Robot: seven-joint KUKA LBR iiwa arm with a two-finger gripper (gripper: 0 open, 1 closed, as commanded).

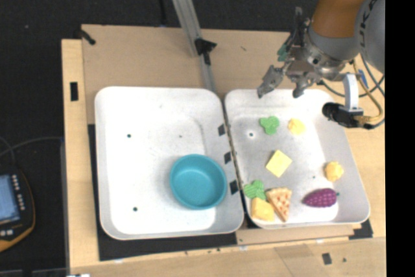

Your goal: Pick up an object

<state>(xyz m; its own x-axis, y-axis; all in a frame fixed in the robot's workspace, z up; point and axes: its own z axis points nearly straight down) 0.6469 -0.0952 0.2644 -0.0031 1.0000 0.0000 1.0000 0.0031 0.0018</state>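
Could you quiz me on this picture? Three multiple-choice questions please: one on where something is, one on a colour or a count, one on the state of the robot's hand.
1. Where is the round blue plastic bowl?
A. In the left white bin
B. In the right white bin
C. On the bare bench

2. What colour is the flat square block in the middle of the right bin?
A. Purple
B. Yellow
C. Green

3. What is the robot's hand doing?
A. Gripping the grapes
B. Resting inside the bowl
C. Open, holding nothing

Answers:
A, the bowl sits in the left bin.
B, the block in the right bin is yellow.
C, the hand has its fingers spread above that bin's far edge.
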